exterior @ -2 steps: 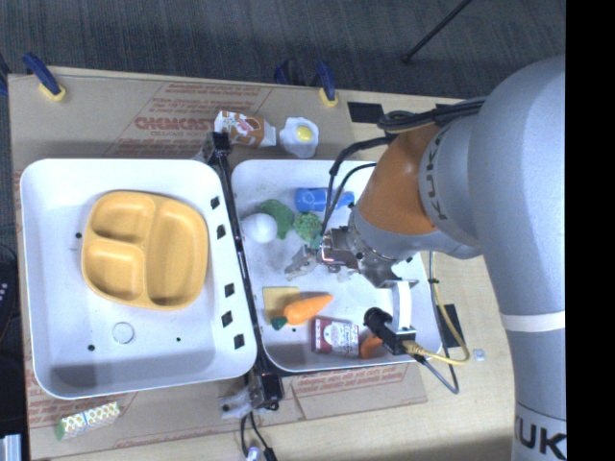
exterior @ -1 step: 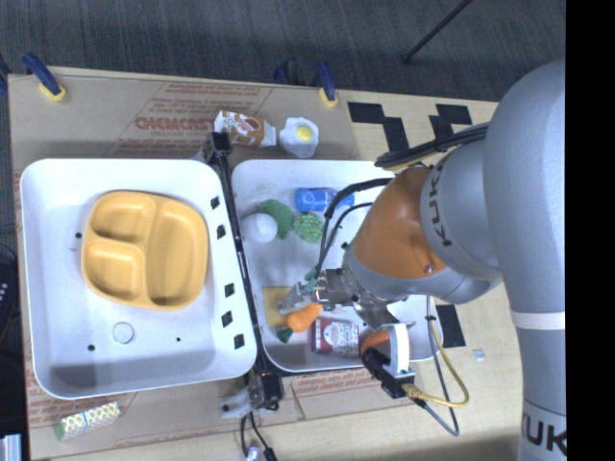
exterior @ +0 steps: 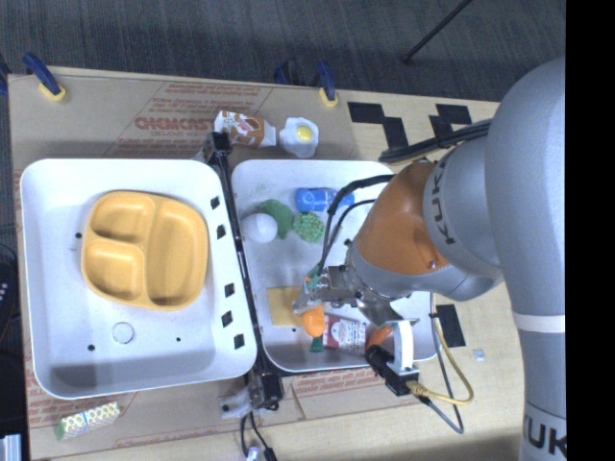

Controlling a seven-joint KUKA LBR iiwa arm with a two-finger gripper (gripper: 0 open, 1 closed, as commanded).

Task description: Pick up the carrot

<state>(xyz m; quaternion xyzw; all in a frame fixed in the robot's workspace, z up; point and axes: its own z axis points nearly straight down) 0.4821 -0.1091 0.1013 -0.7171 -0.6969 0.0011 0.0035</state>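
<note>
The big grey arm [exterior: 480, 229] reaches in from the right and bends low over the right bin [exterior: 252, 257]. Its tool [exterior: 322, 301] hangs near the front of that bin, right above the carrot [exterior: 313, 322]. The carrot is a small orange thing, and it lies on the bin floor, just under the tool. I cannot tell if the tool is open or closed, or if it has the carrot. Beside the carrot lies a red packet [exterior: 346, 334] and a flat yellow slice [exterior: 281, 305]. Farther back sit a white ball [exterior: 258, 227], green toys [exterior: 293, 221] and a blue toy [exterior: 312, 200]. The left bin [exterior: 38, 257] holds a yellow tray [exterior: 144, 248].
</note>
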